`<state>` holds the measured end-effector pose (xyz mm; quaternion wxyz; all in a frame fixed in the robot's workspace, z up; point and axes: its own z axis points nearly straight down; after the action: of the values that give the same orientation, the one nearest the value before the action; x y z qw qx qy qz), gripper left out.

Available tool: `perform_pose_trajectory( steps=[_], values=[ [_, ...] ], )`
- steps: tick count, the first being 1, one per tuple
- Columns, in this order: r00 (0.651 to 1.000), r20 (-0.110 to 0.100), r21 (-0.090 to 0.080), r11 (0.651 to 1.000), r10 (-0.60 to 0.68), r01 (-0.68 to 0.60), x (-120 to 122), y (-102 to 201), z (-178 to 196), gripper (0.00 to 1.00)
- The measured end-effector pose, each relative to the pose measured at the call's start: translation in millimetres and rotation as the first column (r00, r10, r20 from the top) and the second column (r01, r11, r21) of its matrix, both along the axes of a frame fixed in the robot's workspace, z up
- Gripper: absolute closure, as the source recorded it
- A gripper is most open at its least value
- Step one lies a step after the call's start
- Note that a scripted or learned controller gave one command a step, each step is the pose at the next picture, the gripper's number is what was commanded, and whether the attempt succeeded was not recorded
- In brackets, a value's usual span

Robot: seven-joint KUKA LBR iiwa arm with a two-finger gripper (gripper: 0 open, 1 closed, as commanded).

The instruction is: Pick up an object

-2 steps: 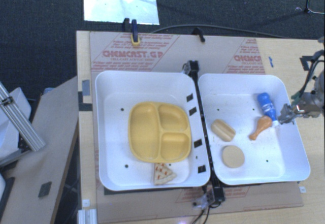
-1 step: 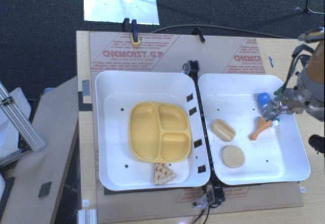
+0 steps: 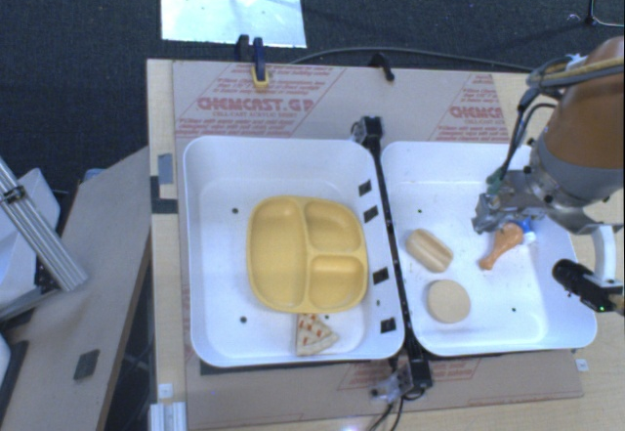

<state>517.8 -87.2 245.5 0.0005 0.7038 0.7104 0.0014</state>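
Gripper (image 3: 500, 221) seen low in right bin (image 3: 459, 163) near far-right wall; finger state cannot be told. Drumstick (image 3: 501, 246) lying just beneath, touching. Bread roll (image 3: 429, 250), round biscuit (image 3: 448, 301) set apart toward divider.

Orange drumstick (image 3: 502, 245), right bin (image 3: 430, 165)

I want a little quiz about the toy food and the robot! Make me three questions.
1. True or false: the yellow plate is in the left bin.
2. Which toy lies nearest the gripper? A) pizza slice B) chicken leg C) round bun
3. Fill in: the hot dog roll lies in the ____ bin.

Key: 1 true; 2 B; 3 right.
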Motion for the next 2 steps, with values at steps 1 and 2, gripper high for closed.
perform_pose_trajectory(
  steps=[1, 2],
  values=[
    [1.000, -0.001, 0.000, 1.000, 0.000, 0.000, 13, 58, -11, 1.00],
    [1.000, 0.001, 0.000, 1.000, 0.001, -0.001, 28, 111, -8, 1.00]
  ],
)
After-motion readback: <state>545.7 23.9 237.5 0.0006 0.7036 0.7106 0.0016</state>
